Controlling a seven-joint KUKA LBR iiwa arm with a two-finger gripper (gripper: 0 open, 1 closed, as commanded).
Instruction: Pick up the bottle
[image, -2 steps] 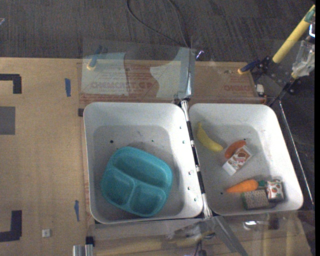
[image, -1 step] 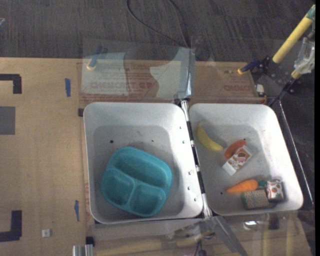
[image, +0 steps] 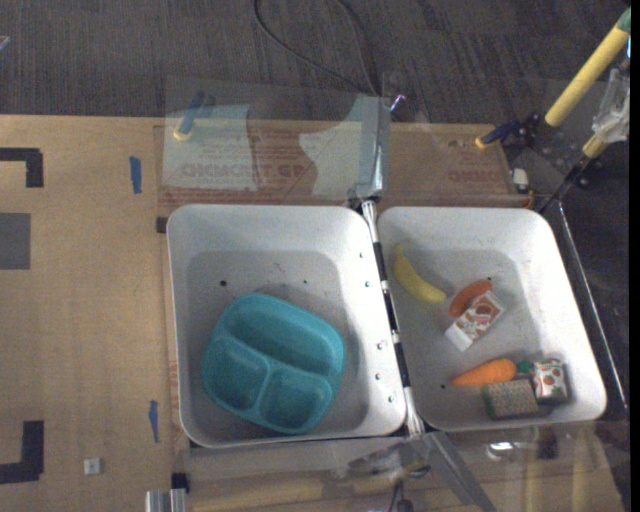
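1. Presently we log the bottle (image: 470, 297), seemingly the orange-red piece, lying mid right bin (image: 570, 290).
2. We note it between banana (image: 415, 280) and carton (image: 475, 322), touching the carton.

Looks like a robotics lab: cardboard-covered table (image: 80, 330) marked with blue tape (image: 135, 175), two white bins (image: 185, 235) of toy food, cable (image: 300, 50) trailing across grey carpet (image: 120, 50).

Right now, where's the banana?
Camera view: the banana lies in the right bin, upper left, by the centre divider, up-left of the white carton.
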